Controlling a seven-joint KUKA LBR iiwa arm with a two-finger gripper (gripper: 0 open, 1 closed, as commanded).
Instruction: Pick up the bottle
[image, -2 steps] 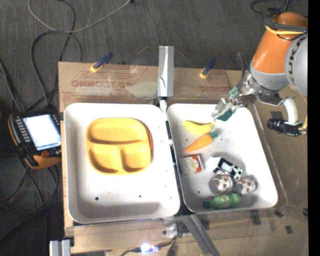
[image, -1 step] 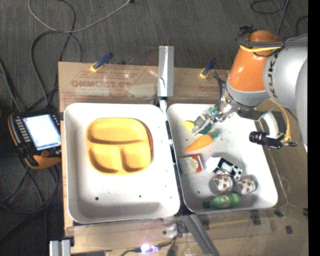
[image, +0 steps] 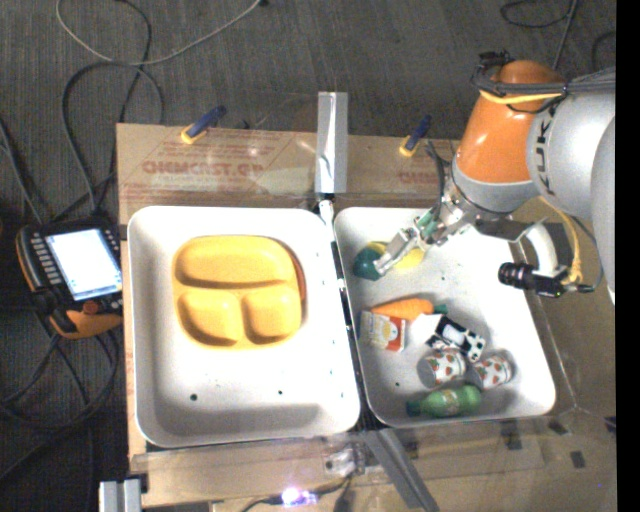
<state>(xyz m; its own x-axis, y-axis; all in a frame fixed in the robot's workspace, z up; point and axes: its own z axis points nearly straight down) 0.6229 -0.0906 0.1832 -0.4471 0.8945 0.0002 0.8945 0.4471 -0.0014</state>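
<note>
The green bottle (image: 443, 402) lies untouched on its side at the right bin's (image: 530, 352) near edge, well apart from the gripper (image: 408, 244), which hovers open and holding nothing near the far-left corner, so the pick remains entirely undone.

Tray (image: 240, 290) in left bin (image: 150, 400); in right bin (image: 530, 390) — carton (image: 385, 328) left of cups (image: 465, 367), bottle (image: 445, 402) in front, gripper (image: 404, 248) behind.

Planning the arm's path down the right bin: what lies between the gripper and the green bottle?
In the camera view, between the gripper and the green bottle lie the carrot, the carton and a patterned can.
</note>
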